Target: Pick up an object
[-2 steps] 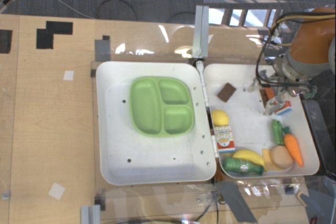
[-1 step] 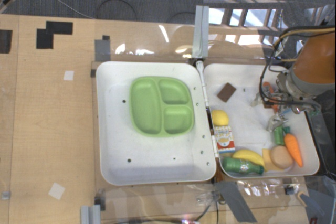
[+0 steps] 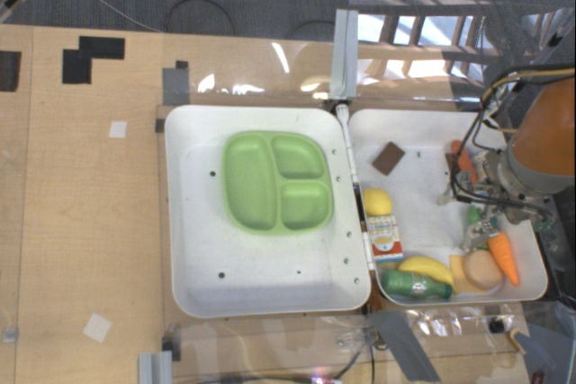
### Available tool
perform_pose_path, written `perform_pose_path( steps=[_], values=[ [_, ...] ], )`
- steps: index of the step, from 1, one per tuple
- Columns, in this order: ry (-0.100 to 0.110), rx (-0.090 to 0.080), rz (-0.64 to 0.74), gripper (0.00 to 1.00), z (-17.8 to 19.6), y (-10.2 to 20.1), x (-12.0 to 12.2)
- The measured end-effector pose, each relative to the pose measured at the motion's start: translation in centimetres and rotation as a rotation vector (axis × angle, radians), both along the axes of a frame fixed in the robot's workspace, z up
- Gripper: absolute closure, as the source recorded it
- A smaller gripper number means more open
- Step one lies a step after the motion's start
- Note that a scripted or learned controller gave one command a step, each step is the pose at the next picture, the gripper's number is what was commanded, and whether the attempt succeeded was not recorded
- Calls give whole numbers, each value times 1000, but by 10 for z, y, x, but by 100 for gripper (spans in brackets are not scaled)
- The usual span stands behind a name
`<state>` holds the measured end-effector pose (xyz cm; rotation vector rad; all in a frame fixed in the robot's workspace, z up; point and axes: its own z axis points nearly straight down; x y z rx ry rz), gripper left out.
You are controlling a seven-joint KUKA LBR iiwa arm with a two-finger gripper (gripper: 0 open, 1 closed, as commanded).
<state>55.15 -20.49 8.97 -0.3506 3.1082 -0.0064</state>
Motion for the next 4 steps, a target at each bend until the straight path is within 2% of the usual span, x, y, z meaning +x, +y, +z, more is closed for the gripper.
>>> perform_pose_path(
  steps=[1, 2, 3, 4],
  values=[
    [-18, -4, 8, 100, 15, 1, 6],
    [-17, -3, 9, 0, 14, 2, 6],
    [0, 0, 1, 0, 0, -1, 15],
    [-17, -4, 7, 100, 15, 1, 21]
  ],
)
